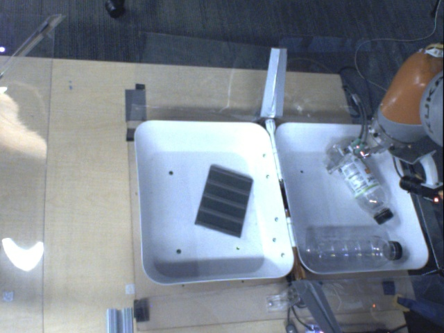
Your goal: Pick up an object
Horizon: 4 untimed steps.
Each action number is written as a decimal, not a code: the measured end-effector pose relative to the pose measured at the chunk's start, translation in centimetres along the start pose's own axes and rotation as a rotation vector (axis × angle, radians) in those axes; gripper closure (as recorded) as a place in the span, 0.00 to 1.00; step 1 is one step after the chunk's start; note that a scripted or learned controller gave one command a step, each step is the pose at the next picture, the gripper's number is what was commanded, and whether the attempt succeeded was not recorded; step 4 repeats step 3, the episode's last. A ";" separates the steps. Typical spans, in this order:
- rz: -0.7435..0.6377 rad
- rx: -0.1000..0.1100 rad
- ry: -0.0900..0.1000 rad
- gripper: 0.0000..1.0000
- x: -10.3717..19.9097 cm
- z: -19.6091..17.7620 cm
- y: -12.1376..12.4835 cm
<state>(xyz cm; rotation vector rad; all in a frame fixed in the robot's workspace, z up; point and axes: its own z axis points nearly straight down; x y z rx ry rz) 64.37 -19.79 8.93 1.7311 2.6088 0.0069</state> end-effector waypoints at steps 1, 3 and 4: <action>-0.002 -0.005 -0.002 1.00 0.0 -1.3 0.3; -0.200 -0.005 0.004 1.00 -1.5 -8.0 2.7; -0.200 -0.005 0.004 1.00 -1.5 -8.0 2.7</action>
